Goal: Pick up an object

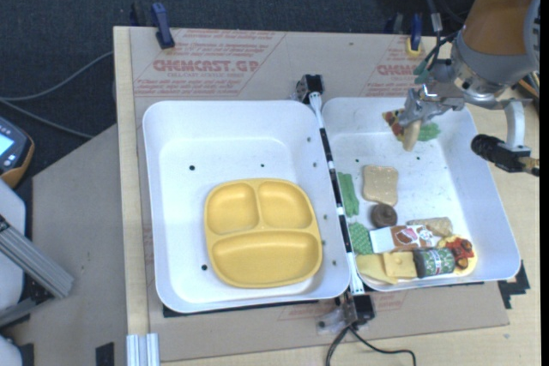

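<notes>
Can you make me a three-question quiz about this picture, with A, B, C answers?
1. Where is the yellow plate?
A. Left bin
B. Right bin
C. On the floor

2. How many sections does the yellow plate have?
A. One
B. Three
C. Five

3. Where is the claw?
A. Above the yellow plate
B. Beyond the bench
C. Over the right bin's far end

Answers:
1. A, it lies in the left bin.
2. B, two small sections and one big one show.
3. C, it hangs over the far end of the right bin, among small food pieces.
</notes>
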### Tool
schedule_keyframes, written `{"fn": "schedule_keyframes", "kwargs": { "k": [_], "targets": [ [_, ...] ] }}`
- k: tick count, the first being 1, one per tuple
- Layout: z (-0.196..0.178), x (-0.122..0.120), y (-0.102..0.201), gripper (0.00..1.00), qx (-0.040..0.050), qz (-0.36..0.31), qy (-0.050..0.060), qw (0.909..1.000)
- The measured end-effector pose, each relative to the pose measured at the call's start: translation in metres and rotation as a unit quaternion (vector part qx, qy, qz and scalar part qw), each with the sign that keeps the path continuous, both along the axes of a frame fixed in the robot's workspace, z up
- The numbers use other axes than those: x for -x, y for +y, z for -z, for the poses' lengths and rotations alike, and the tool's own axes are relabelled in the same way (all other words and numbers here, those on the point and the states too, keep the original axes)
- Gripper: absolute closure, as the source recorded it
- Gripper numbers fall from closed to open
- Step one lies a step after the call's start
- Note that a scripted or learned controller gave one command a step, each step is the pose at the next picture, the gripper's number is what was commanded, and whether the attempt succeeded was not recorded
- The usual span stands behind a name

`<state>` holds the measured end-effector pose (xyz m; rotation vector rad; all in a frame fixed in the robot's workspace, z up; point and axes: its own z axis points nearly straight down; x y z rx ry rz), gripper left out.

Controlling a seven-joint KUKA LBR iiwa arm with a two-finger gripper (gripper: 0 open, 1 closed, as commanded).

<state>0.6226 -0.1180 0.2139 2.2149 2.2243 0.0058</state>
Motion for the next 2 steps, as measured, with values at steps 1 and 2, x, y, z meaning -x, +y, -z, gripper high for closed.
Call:
{"fn": "schedule_keyframes", "kwargs": {
  "k": [1,2],
  "targets": [
    [0.009,0.052,0.078,1.00,-0.0019,-0.001,0.005,1.0000],
    [-0.017,0.038,0.154,1.00,-0.0001,-0.002,0.000,1.0000]
  ]
}}
